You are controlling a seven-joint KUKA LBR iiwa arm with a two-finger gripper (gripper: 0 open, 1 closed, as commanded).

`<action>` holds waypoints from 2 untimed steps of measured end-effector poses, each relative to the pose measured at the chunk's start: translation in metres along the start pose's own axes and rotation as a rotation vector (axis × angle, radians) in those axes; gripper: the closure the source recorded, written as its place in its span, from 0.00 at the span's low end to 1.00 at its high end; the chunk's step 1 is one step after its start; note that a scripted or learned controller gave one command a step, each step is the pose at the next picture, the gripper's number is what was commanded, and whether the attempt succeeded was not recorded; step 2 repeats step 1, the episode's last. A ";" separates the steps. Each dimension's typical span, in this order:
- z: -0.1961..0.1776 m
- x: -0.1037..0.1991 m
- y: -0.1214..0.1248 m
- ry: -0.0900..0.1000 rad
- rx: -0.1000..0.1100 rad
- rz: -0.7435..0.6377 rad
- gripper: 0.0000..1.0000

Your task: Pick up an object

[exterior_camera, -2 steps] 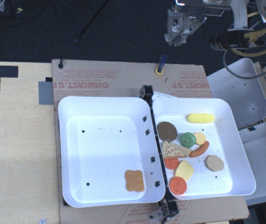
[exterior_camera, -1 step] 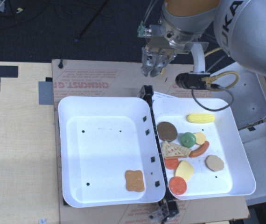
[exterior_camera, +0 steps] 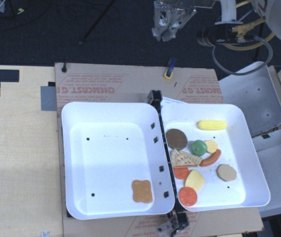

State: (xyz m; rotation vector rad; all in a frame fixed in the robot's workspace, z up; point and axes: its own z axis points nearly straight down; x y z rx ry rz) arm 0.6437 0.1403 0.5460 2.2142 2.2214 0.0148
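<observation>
My gripper (exterior_camera: 166, 32) hangs high above the bench, beyond the far edge of the bins, over the dark floor. The right bin (exterior_camera: 239, 194) holds several toy foods: a yellow corn cob (exterior_camera: 212, 125), a brown round patty (exterior_camera: 176, 138), a green ball (exterior_camera: 198, 147), a red sausage (exterior_camera: 210, 158), a cracker slice (exterior_camera: 185, 158), a yellow wedge (exterior_camera: 195, 180), an orange-red disc (exterior_camera: 188, 196) and a tan cookie (exterior_camera: 226, 172). In the left bin (exterior_camera: 106, 152) a brown waffle piece (exterior_camera: 142, 191) lies alone near the front right corner.
Both bins rest on a cardboard sheet (exterior_camera: 106, 85) on the wooden bench. A small blue and yellow clip (exterior_camera: 169, 68) sits at the cardboard's far edge. A grey metal plate (exterior_camera: 251, 95) stands right of the bins. Cables loop under the arm at top right.
</observation>
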 end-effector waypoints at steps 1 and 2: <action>0.208 0.011 -0.003 -0.006 0.024 0.007 1.00; 0.208 0.011 -0.003 -0.006 0.024 0.007 1.00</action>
